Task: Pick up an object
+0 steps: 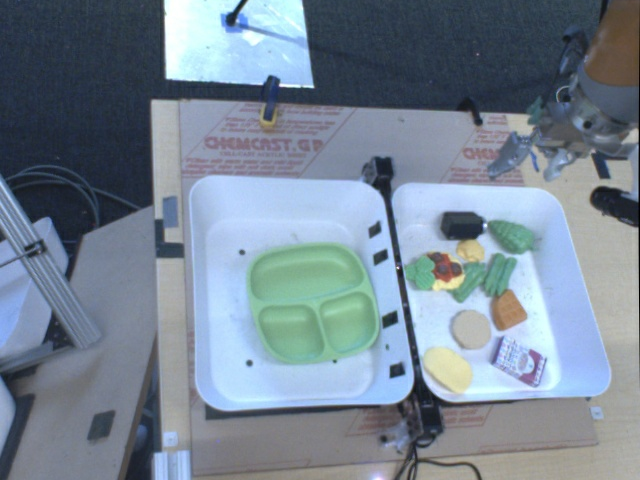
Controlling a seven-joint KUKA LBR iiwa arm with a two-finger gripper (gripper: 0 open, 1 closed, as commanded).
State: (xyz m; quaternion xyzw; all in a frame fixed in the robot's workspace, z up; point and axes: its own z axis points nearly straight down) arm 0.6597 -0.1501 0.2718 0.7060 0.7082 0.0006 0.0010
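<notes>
The right bin (pixel 575 298) holds several toy foods: a black block (pixel 462 224), a knobbly green piece (pixel 512 235), a red, yellow and green piece (pixel 438 270), green pods (pixel 497 273), an orange block (pixel 508 310), a tan disc (pixel 469 329), a yellow oval (pixel 448 369) and a red-and-white carton (pixel 520 360). My gripper (pixel 532 158) hangs above the bench beyond the right bin's far rim, off to the upper right of the toys. Its fingers are spread and nothing is between them.
The left bin (pixel 225 268) contains a light green divided plate (pixel 312 301). A black hinge strip (pixel 392 278) runs between the two bins. A yellow-and-blue clamp (pixel 269 103) sits at the bench's far edge, and a metal sheet (pixel 238 26) lies beyond it.
</notes>
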